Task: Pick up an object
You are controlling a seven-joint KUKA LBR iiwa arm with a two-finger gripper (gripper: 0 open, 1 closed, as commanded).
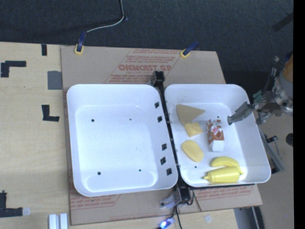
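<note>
Gripper [238,114], its finger state impossible to tell, hovers over the right bin [252,142] edge. Below lie a small carton [215,134], cheese wedge [188,112], and yellow bottle [223,175].

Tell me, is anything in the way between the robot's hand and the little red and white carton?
Nothing visible blocks it. The end effector hovers at the right bin's right side, and the red and white carton lies just to its lower left, with bare bin floor between them. The cheese wedge sits farther left.
</note>
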